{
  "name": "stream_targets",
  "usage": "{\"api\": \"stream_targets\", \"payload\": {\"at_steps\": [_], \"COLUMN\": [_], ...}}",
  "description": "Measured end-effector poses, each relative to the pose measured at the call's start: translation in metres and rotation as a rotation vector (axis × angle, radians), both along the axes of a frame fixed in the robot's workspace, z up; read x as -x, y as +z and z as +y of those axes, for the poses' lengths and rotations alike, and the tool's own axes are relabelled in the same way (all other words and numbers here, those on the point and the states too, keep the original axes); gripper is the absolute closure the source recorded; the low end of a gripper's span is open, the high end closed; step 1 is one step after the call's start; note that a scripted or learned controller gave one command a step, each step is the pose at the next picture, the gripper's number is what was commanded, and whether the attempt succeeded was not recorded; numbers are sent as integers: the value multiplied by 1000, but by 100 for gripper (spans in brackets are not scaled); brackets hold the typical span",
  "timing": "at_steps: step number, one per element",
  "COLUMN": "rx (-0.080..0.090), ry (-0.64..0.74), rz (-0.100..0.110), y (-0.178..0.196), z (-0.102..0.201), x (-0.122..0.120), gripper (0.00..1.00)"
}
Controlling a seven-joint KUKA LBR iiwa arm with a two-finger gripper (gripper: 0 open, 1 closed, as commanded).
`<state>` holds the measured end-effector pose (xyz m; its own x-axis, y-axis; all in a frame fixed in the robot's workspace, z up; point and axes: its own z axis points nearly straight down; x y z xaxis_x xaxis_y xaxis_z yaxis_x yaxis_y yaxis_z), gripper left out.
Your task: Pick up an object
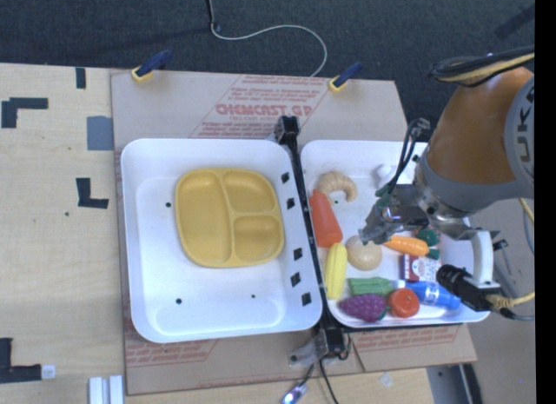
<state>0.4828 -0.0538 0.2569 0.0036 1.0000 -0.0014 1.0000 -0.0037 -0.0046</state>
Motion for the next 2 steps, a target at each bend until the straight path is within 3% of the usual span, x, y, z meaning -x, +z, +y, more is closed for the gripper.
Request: {"api": "stream_targets", "payload": {"at_steps": [1, 2], "rx": [-4, -2], "ry": [16, 6], "rz": [-11, -6], "y": [80, 104], "z": [94, 94], "x": [-1, -1], "gripper": [100, 100]}}
